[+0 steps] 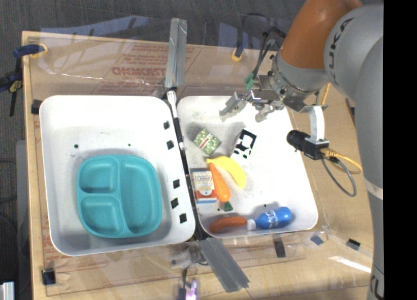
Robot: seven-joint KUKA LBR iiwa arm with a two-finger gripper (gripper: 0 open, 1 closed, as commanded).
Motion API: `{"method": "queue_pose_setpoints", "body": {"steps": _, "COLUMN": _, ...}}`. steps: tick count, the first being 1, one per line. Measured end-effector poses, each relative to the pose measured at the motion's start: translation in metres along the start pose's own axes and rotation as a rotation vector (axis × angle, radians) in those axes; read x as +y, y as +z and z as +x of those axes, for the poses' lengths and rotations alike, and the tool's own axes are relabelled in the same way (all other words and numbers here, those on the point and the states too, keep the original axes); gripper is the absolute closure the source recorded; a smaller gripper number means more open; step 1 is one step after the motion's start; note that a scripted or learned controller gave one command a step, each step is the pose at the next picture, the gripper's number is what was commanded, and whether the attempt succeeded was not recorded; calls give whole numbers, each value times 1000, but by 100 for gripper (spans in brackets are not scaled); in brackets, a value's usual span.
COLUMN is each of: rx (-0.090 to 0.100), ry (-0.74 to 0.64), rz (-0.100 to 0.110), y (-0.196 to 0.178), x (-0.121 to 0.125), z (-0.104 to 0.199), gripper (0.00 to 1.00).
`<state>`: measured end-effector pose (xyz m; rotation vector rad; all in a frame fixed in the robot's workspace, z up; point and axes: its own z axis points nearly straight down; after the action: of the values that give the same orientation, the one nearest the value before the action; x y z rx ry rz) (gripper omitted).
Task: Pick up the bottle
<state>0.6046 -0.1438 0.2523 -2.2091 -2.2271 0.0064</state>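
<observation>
Light bright, even, from above. White bins [65, 122] nearly overexposed, little surface detail. Soft shadow under teal tray [120, 195] and along bin walls. Glare streaks on clear plastic sheet [98, 64] over tabletop [339, 253]. Orange band of arm [319, 28] slightly soft. Small items moderately sharp; overall resolution low, grainy.

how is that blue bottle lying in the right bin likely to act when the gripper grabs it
The bottle lies on its side, so its round body will probably roll if nudged. It looks small and smooth, so likely light and perhaps slippery. It sits by the bin wall, beside a sausage, so finger room may be tight.
</observation>
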Motion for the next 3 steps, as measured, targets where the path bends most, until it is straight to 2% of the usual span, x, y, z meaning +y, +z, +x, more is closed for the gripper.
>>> {"method": "queue_pose_setpoints", "body": {"steps": 1, "rx": 0, "ry": 34, "rz": -1, "y": 63, "x": -83, "z": -45, "gripper": 0}}
{"method": "queue_pose_setpoints", "body": {"steps": 2, "rx": 1, "ry": -23, "rz": -2, "y": 96, "x": -128, "z": -57, "gripper": 0}}
{"method": "queue_pose_setpoints", "body": {"steps": 3, "rx": 2, "ry": -120, "rz": -3, "y": 102, "x": -127, "z": -65, "gripper": 0}}
